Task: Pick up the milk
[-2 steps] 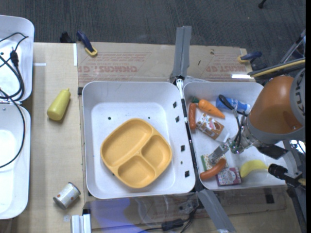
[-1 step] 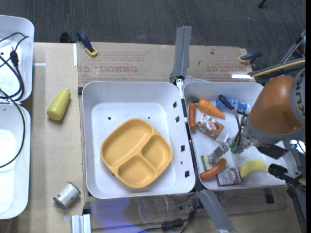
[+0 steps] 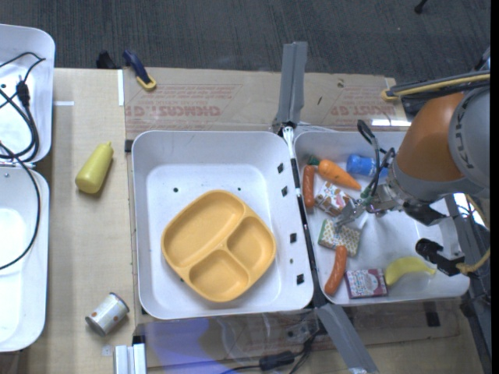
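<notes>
While the gripper (image 3: 352,211) hovers low beside the milk (image 3: 334,199) in the right bin (image 3: 437,291), you cannot tell its finger state, so treat the pick as not yet done.

The grey arm with the orange band (image 3: 437,142) reaches into the right bin (image 3: 460,291). Its gripper (image 3: 360,209) is low, by a small carton (image 3: 334,200). Near it lie 1 carrot (image 3: 339,173), 2 sausages (image 3: 337,269), a banana (image 3: 409,269) and a blue thing (image 3: 360,164). The left bin (image 3: 156,170) holds a yellow plate (image 3: 219,245) with 3 parts.
</notes>
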Controlling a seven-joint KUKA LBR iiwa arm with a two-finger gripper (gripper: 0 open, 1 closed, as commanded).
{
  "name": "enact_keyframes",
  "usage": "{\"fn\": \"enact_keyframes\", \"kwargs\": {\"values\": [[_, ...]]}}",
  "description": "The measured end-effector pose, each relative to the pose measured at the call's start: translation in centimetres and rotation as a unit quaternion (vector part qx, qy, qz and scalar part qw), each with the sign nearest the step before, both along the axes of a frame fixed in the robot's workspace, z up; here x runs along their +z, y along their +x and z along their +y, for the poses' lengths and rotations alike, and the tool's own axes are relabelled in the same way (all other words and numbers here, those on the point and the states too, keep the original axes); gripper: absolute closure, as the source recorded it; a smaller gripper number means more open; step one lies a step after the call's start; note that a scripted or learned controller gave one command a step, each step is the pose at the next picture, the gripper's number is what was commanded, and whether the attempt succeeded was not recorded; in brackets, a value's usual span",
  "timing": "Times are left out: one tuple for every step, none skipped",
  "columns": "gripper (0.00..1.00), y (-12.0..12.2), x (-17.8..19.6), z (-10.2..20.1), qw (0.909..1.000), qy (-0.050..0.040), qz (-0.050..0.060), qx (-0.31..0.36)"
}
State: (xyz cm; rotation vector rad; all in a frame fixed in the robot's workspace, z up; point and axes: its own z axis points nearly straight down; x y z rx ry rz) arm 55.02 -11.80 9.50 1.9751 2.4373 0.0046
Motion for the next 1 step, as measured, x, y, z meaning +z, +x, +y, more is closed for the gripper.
{"fn": "enact_keyframes", "kwargs": {"values": [[1.00, 0.14, 0.98, -0.07, 1.0000, -0.0007, -0.002, -0.001]]}}
